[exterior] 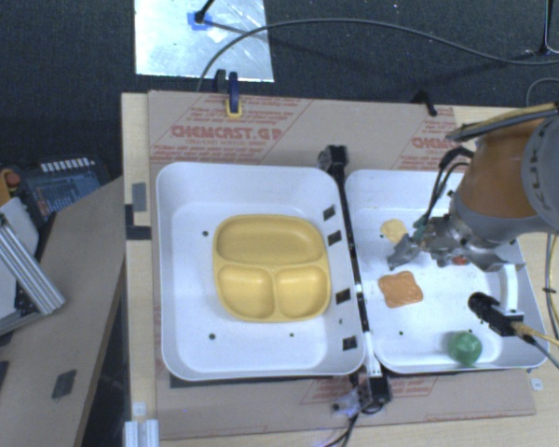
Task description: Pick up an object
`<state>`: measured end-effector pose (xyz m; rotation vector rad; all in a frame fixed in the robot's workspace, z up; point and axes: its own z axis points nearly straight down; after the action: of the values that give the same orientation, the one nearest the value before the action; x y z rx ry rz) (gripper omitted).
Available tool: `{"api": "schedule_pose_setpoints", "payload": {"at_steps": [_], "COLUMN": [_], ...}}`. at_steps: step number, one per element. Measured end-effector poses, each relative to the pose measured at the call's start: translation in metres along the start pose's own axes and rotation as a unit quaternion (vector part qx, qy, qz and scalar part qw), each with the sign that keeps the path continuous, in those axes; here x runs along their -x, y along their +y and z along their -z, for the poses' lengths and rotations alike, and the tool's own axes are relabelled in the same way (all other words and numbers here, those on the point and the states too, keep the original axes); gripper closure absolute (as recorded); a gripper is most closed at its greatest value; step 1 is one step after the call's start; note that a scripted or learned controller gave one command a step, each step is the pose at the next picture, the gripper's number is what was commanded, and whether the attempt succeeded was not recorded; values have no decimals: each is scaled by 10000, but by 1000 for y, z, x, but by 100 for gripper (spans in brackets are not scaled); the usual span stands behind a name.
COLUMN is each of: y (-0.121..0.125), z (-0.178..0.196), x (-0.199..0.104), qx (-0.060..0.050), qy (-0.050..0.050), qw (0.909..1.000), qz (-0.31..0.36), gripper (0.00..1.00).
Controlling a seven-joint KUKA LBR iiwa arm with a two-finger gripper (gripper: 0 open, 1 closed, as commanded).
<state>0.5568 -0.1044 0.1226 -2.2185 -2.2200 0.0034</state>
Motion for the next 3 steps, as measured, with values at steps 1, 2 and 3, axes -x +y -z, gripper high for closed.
{"api": "schedule_pose_setpoints", "payload": {"at_steps": [1, 2, 3], "y": [0, 1, -6], "z": [-40, -27, 22], "x": [0, 0, 3], "qx": [5, 29, 43], "qy": [1, -5, -8], "qw": [10000, 10000, 10000], "qz": [1, -1, -8], "gripper": [0, 100, 100]}}
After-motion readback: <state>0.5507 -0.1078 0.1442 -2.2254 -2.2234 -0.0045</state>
